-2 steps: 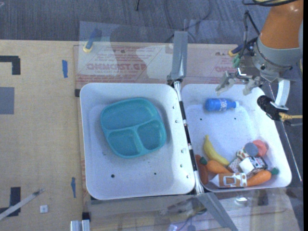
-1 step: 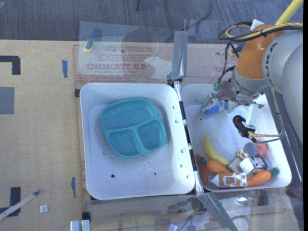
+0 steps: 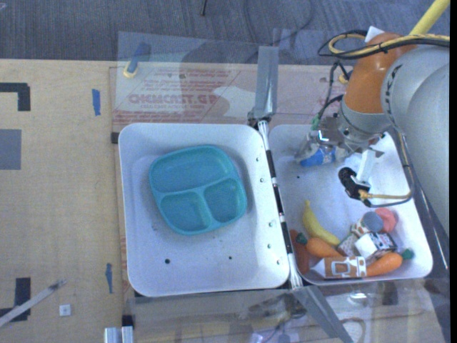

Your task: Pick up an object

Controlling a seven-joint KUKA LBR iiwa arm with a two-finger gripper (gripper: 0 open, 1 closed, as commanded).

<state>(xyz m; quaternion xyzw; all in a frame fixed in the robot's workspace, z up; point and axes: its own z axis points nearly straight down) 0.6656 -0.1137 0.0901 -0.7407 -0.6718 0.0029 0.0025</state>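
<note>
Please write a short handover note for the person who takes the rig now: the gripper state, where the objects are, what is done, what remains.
Gripper: low in the right bin, at its far end, over a small blue object. The view does not show a grasp.
Left bin: holds a teal divided plate.
Right bin, near end: a banana, two carrots, an orange and white carton and a few small items piled together.
Done: no pick can be confirmed.
Left: grasp one object and lift it clear of the bin.
</note>
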